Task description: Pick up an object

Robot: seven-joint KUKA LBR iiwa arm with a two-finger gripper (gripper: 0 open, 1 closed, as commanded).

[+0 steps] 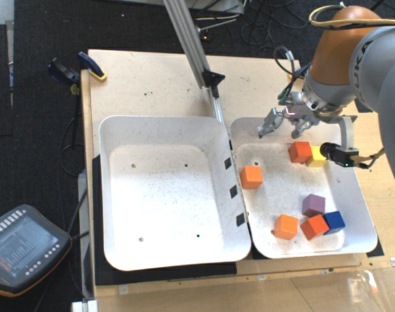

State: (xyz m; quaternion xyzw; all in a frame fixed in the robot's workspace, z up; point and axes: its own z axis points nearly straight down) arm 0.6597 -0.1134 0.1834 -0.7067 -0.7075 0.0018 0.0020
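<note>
My gripper (283,129) hangs over the far end of the right bin (275,197), open, with nothing between its fingers (267,127). Just in front of it lie an orange-red cube (300,152) and a yellow cube (317,159), touching each other. An orange cube (251,176) sits alone near the bin's left wall. At the near end are another orange cube (286,226), a purple cube (313,204), a red-orange cube (314,227) and a blue cube (334,221), the last two touching.
The left bin (164,194) adjoins the right one. A slanted aluminium bar (187,38) ends at the bins' far junction. A blue-and-yellow clamp (86,67) sits at the bench's far left corner, and a teach pendant (21,249) lies off the bench at lower left.
</note>
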